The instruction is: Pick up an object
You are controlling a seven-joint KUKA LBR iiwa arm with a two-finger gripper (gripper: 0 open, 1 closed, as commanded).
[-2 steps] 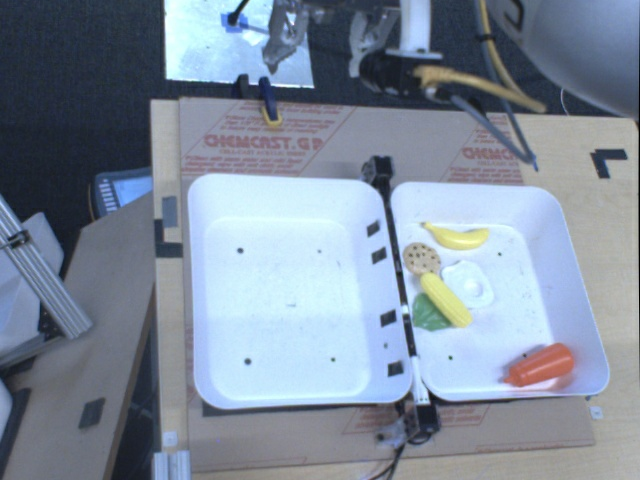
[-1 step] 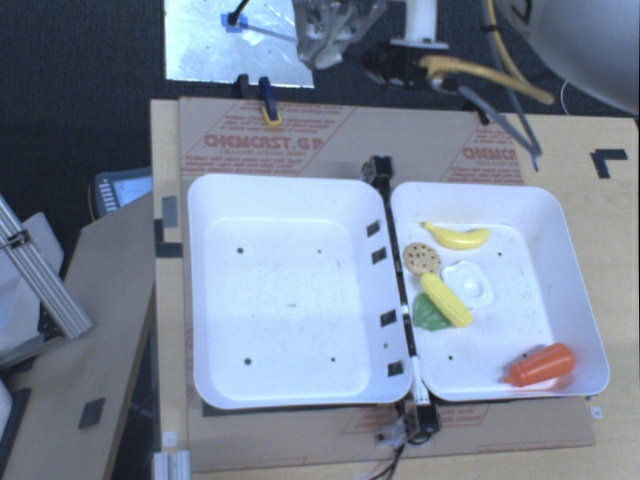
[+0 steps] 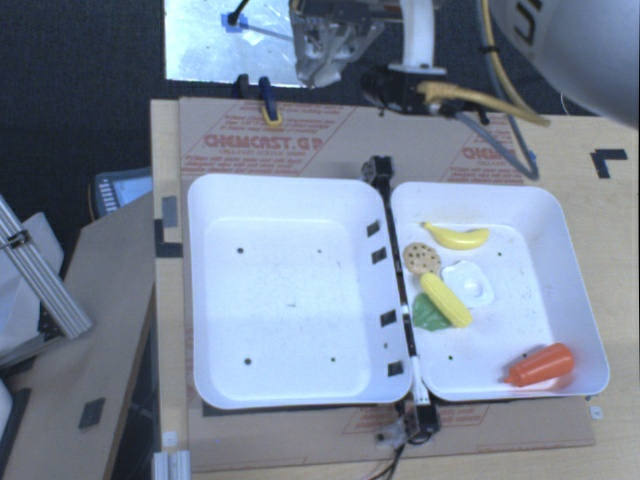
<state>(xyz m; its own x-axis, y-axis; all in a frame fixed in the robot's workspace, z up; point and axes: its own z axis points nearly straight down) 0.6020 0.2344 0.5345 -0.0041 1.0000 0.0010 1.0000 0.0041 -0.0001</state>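
I cannot tell the state of my hand [image 3: 322,53] above the bench, so I should descend vertically over the isolated carrot [image 3: 541,364].

From here I see the grey arm [image 3: 590,28] cut off by the top and right edges. The metal two-finger gripper [image 3: 318,63] is blurred, its top cropped. The green leafy piece [image 3: 428,315] lies partly hidden under the yellow corn cob [image 3: 446,300].
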